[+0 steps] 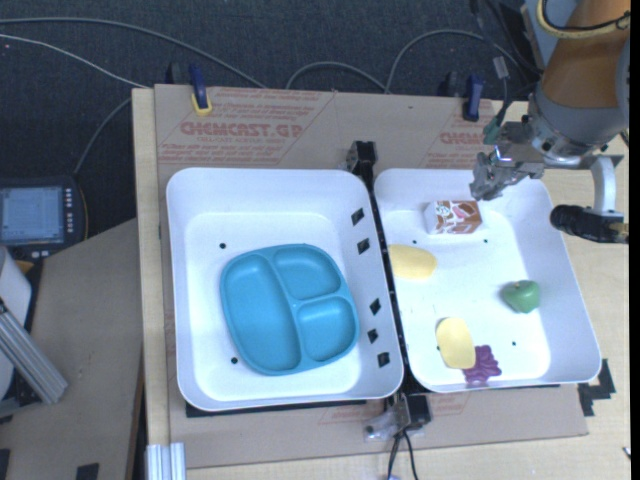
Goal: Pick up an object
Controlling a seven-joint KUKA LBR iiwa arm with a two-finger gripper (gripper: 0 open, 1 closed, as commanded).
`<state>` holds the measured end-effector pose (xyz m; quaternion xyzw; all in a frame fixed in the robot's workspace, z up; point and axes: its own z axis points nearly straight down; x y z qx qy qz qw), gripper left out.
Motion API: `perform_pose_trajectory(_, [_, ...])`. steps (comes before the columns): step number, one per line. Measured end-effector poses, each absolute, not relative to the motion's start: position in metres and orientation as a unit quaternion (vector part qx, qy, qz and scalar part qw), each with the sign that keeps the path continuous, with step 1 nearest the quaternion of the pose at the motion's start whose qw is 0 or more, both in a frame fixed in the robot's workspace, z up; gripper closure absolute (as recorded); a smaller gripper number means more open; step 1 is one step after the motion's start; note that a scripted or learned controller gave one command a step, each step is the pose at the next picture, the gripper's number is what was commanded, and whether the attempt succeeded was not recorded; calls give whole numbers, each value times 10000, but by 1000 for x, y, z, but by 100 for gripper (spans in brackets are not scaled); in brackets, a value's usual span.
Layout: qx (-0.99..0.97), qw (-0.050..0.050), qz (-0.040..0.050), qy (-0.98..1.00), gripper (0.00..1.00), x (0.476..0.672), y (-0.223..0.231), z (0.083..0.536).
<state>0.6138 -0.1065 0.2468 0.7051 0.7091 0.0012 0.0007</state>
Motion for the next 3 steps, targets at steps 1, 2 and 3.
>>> perform_pose_trajectory(1, [7048,-21,-1,7094,100,612,-45,238])
perform_pose_trajectory(2, [7048,-4,13,7094,100,616,5,245])
perform_pose_trajectory(3, [7047,-3,14,7095,100,615,59,250])
